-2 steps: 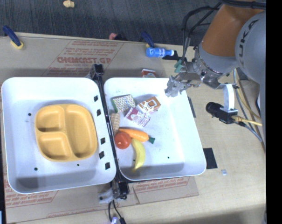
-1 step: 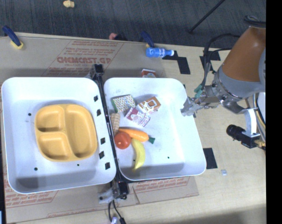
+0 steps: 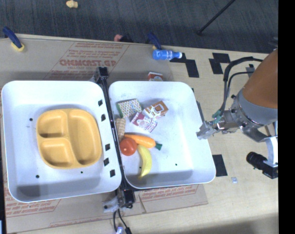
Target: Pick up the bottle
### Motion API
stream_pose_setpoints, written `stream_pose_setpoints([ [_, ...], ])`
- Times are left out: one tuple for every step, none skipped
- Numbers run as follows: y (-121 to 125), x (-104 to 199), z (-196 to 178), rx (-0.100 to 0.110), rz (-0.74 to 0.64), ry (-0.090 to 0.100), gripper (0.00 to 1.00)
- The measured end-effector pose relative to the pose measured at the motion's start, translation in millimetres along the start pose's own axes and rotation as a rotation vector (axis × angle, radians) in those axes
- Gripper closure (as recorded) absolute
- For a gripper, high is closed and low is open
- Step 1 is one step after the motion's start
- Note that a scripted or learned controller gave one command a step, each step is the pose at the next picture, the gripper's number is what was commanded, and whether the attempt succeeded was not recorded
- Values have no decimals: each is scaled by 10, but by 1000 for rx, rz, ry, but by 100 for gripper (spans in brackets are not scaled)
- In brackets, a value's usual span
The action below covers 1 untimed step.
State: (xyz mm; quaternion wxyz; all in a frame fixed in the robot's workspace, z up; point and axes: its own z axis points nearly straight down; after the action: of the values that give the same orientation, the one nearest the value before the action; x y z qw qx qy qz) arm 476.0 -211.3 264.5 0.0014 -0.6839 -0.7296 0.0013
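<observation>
A small blue bottle [image 3: 163, 54] lies on its side on the cardboard behind the right bin [image 3: 186, 89], outside both bins. My gripper [image 3: 205, 131] hangs at the right bin's right rim, well to the right of and nearer than the bottle. I see nothing held in it. The grey arm with its orange band [image 3: 264, 82] comes in from the right.
In the right bin lie a carrot [image 3: 141, 140], a tomato [image 3: 128, 147], a banana [image 3: 146, 162], small cartons [image 3: 147, 116] and a waffle cone [image 3: 120, 126]. The left bin [image 3: 15, 101] holds a yellow divided plate [image 3: 68, 137]. Blue clamps [image 3: 12, 38] sit along the back edge.
</observation>
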Motion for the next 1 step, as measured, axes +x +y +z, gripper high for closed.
stream_pose_setpoints([
  [4,1,-54,-3,-48,-1,100],
])
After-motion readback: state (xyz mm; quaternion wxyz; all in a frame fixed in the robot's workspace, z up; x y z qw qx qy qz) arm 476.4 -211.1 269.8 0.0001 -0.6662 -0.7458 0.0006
